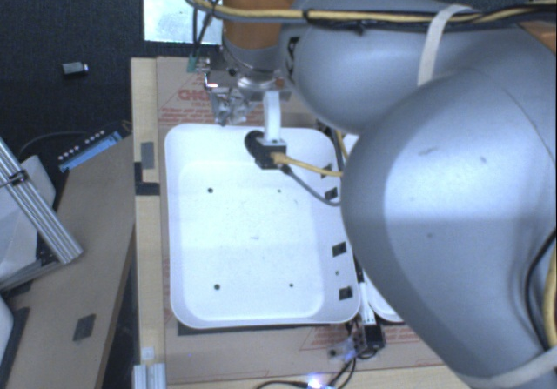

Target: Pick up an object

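Jaws hover over far rim (left bin [171,231]).

You are looking down on a tan table [104,231] with a flat brown cardboard sheet [178,100], printed in red, spread across it. On that sheet sits a shallow white bin [252,291], its floor marked by a few small dark dots. Just to its right, the rim of a second white bin [383,309] peeks out from under the grey arm. At the table's left edge you see an aluminium frame rail [39,213] running at a slant, and near the front left a small dark tag [84,327] lies flat on the tabletop. By the front edge, a tangle of wires [357,345] rests on the cardboard.
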Available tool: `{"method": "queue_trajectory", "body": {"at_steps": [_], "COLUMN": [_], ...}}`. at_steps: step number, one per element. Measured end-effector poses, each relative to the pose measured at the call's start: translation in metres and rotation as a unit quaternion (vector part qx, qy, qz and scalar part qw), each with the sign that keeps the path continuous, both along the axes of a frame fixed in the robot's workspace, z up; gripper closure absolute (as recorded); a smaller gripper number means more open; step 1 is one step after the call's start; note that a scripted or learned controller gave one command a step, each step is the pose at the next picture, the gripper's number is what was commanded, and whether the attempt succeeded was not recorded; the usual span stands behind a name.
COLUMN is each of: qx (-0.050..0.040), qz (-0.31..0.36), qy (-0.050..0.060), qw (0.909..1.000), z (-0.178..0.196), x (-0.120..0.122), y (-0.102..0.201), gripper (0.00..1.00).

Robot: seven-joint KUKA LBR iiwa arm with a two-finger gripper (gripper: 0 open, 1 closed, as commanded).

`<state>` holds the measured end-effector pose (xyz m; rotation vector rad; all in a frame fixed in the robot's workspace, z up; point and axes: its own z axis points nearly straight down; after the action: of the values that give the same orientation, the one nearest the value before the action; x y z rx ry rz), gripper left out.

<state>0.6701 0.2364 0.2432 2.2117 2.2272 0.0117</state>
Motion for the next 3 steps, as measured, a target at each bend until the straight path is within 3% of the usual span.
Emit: {"method": "queue_trajectory", "body": {"at_steps": [1, 2, 3], "qx": [-0.0023, -0.0003, -0.0007], "qz": [-0.004, -0.002, 0.000], "qy": [0.006, 0.000, 0.001], "qw": [1.0000, 1.0000, 1.0000], "z": [-0.034, 0.030, 0.043], "x": [-0.036, -0.042, -0.006], "y": [-0.019, -0.022, -0.001], "gripper": [1.00, 1.00, 1.00]}}
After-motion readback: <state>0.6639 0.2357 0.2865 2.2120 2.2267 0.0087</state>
